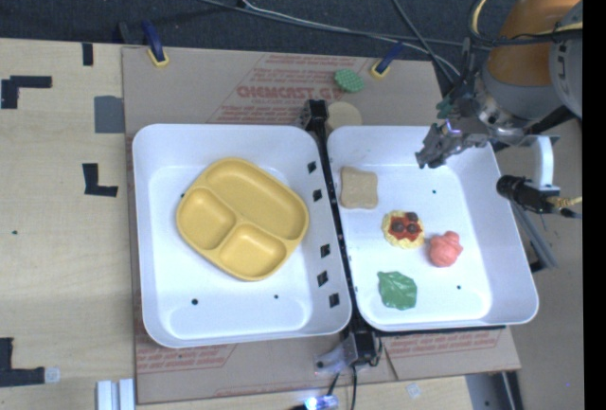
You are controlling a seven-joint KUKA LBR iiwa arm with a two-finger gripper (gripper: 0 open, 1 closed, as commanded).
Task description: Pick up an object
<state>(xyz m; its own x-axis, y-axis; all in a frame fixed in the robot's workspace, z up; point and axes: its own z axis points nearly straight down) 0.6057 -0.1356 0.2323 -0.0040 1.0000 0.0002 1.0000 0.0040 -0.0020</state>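
The right bin holds a tan bread slice, a small yellow tart with red berries, a pink-red fruit piece and a green leafy piece. My gripper hangs over the bin's far right part, up and to the right of the bread slice, apart from every object. Nothing shows between its dark fingers.
The left bin carries a yellow divided tray. A green round item and a tan disc lie on the cardboard behind the bins. Cables cross the dark floor at the back. The arm's grey body stands at the right.
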